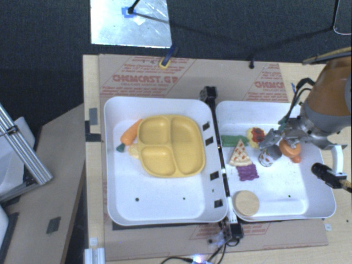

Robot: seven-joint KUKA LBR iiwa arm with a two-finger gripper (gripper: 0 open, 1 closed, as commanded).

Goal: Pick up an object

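My gripper hangs low over the right bin, near its upper right part. Directly below and right of it lies an orange toy, touching or nearly touching the gripper. A small grey and red piece sits just under the gripper's left side. To the left lie a pizza slice, a red and yellow toy, a green piece and a purple piece. A round tan disc rests at the bin's front left corner.
The left bin holds a yellow divided plate with a toy carrot at its left edge. A black divider runs between the bins. The arm's grey and orange body overhangs the right bin's far right side.
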